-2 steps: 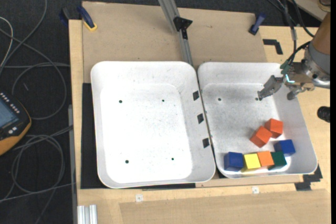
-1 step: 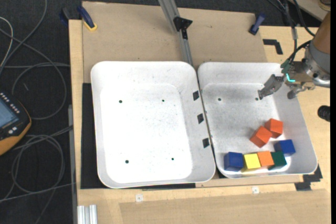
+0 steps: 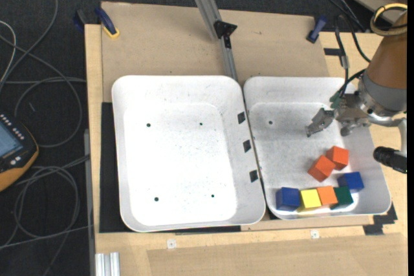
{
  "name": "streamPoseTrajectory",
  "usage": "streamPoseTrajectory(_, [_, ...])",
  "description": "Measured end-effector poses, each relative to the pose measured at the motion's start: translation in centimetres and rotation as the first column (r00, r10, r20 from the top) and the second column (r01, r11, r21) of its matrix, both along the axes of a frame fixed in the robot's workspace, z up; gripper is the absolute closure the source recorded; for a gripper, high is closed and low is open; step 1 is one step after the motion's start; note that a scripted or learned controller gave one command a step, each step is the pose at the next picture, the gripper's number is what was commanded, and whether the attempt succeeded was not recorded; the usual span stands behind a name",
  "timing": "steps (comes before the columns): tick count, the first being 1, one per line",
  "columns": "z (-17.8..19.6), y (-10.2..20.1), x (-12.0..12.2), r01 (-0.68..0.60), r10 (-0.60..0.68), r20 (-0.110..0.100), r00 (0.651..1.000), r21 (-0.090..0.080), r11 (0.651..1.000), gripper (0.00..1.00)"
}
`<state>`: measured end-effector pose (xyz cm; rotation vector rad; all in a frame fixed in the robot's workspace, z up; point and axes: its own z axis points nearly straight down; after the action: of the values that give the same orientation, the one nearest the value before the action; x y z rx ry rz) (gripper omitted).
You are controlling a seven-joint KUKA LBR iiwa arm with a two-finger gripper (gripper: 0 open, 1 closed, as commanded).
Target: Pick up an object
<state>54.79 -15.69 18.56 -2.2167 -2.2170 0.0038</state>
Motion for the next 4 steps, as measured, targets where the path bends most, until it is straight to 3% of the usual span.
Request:
streamPoseTrajectory(1, [-5.6,-0.9,-0.3,0.001,-0.001,-0.001,1.000,0.000,1.000,0.00])
streamPoseTrajectory(2, [-7.2,-0.9,-0.1,-0.001,0.001,0.011,1.000,-0.004,1.000,0.00])
streamPoseTrajectory(3, [-6.4,-0.9,-0.1,0.000,0.000,0.011,1.000,-0.003,1.000,1.00])
streamPoseTrajectory(4, [-0.4,-1.8,-0.1,0.000,0.000,0.014,1.000,-0.006,1.000,1.00])
